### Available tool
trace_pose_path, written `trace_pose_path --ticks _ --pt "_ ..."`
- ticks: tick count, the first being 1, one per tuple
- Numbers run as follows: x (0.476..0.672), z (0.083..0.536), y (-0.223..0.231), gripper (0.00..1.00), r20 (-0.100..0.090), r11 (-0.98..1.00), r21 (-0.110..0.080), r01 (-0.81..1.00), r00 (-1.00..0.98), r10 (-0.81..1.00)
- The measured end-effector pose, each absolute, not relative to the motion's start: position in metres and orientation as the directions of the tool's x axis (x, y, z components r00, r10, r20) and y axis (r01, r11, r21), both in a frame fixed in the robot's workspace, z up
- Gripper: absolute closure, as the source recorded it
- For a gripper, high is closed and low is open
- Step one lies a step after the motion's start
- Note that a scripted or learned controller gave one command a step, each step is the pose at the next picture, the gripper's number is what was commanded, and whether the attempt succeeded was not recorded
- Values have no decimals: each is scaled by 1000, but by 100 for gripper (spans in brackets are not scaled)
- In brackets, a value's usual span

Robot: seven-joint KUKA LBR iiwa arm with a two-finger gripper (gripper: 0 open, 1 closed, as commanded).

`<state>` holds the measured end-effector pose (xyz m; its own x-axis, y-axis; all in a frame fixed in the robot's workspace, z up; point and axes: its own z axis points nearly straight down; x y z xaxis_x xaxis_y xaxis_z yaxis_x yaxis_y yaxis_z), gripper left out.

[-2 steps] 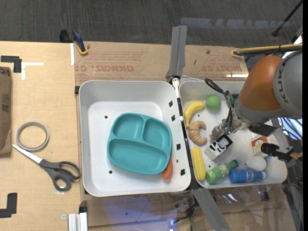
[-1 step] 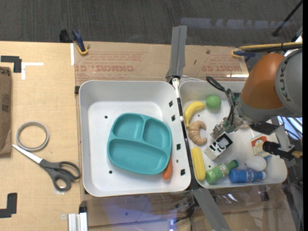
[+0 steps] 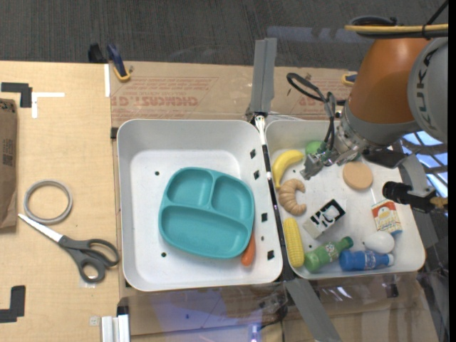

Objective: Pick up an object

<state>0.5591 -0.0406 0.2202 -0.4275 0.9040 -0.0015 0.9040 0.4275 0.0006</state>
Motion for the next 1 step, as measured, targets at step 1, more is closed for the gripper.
trace_pose_path --ticks 1 --pt "540 193 -64 100 -1 788 0 615 -788 615"
